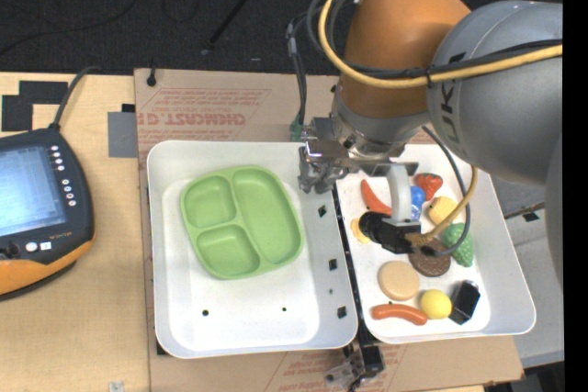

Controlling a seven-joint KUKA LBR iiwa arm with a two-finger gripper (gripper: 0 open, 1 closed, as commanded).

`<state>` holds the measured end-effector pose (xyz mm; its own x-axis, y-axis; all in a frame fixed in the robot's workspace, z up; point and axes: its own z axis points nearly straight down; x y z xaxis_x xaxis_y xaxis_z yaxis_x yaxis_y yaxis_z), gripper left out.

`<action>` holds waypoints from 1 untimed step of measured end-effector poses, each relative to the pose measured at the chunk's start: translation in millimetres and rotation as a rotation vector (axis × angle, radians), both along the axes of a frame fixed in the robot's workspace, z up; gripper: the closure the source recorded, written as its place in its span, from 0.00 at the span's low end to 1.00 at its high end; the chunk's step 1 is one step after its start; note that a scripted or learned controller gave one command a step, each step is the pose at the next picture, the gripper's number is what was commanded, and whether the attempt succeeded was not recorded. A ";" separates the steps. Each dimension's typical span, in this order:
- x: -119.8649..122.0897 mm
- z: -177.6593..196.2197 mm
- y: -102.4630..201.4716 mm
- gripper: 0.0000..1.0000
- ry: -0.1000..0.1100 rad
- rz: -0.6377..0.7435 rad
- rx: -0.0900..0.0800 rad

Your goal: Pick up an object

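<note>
Objects: a tan disc (399, 280), a yellow lemon (435, 303), a black block (465, 300) and a red sausage (398, 314) lay near the front of the right bin (503, 275).
More objects: a brown disc (432, 265), a green piece (461, 245), a yellow piece (442, 209), a blue piece (418, 196) and an orange-red piece (372, 195) lay crowded together behind them in the same bin.
Gripper (315, 172): it hung over the strip where the two bins meet, toward the back, apart from the toy foods.
Gripper state: whether it was open or closed could not be told from this angle.
Gripper load: nothing could be seen held in it.
Gripper contact: whether it touched the bin rim below could not be told.
Arm (501, 78): it reached in from the right, and its orange band (404, 18) stood above the right bin.
Left bin (239, 317): it held a green divided plate (241, 222), lying flat, near the gripper but apart from it.
Bench: a handheld screen unit (37, 207) lay at the far left.
</note>
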<state>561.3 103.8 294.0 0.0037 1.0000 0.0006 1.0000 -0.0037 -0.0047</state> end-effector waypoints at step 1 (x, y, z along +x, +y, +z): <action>-60.4 61.1 -5.5 1.00 -0.006 0.005 0.001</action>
